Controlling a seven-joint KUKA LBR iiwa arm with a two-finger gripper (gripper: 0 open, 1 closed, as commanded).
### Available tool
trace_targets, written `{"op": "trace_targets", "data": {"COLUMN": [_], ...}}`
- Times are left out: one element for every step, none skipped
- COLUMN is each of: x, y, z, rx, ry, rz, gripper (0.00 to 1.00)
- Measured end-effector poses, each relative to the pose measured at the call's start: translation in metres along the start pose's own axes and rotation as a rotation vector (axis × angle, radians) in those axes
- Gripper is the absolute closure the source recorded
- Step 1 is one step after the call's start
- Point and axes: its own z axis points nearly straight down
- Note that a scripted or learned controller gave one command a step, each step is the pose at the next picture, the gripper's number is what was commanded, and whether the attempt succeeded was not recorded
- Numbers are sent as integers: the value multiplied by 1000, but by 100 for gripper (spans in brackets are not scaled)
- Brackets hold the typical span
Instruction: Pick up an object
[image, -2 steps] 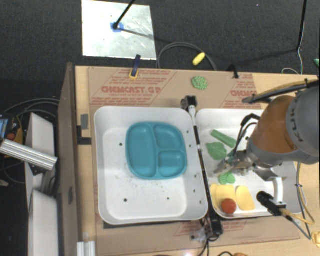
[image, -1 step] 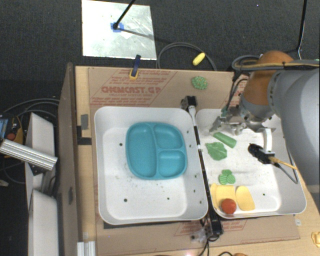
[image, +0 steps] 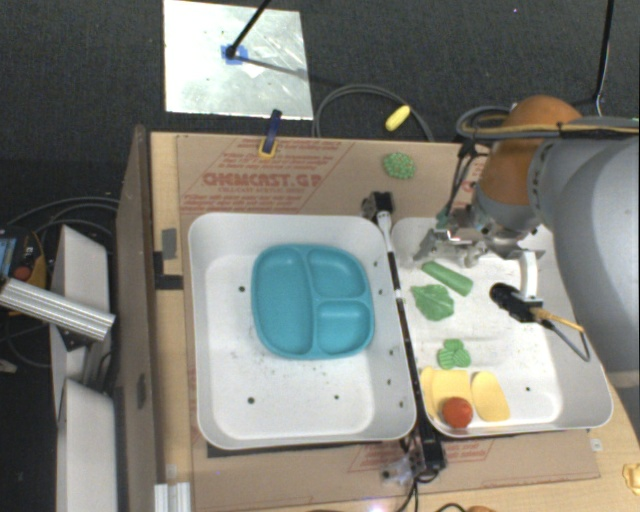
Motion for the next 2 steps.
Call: {"op": "trace_targets", "data": {"x": [-1, -38], "y": [1, 7], "z": [-11, -116], "rx": [-3, -9], "ry": [-2, -4], "rz": [-2, 7], "gripper": [100, 100]}}
